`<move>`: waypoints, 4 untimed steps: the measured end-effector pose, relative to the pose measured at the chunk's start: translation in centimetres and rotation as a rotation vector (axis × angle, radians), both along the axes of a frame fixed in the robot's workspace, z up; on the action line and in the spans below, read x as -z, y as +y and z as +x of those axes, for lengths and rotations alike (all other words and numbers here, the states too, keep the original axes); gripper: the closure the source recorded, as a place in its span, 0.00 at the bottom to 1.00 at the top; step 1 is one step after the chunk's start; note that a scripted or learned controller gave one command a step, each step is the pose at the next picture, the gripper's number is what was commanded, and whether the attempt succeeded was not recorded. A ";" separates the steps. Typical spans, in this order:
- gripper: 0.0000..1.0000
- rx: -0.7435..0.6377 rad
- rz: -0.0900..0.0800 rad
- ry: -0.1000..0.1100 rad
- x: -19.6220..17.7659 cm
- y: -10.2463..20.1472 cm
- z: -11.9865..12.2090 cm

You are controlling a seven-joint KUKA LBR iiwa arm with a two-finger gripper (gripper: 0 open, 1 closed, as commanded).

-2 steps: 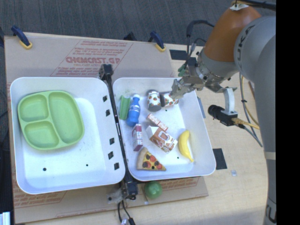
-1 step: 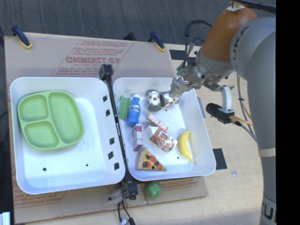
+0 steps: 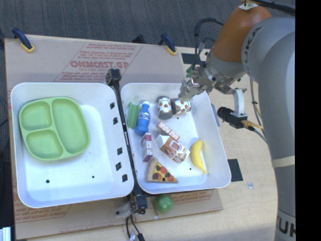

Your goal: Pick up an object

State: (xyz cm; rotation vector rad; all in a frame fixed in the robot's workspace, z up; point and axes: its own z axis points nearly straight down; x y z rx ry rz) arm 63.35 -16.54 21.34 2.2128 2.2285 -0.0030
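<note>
Camera view showed gripper (image 3: 186, 95) over right bin (image 3: 216, 149), grip state unclear, cup (image 3: 181, 107) and can (image 3: 164, 107) beneath, one banana (image 3: 199, 155), one pizza slice (image 3: 160, 172), one bottle (image 3: 143, 118), green tray (image 3: 52, 128) in left bin (image 3: 75, 185).

A green divided plate (image 3: 53, 128) lay in the left bin (image 3: 70, 190); a green ball (image 3: 163, 203) sat on the cardboard sheet (image 3: 75, 59).

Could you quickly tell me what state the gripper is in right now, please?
Two-finger gripper: over the far right corner of the right-hand shallow white bin; open or shut cannot be told.
</note>
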 end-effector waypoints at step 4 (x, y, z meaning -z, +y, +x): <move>1.00 0.003 0.002 0.002 -2.6 1.5 -4.5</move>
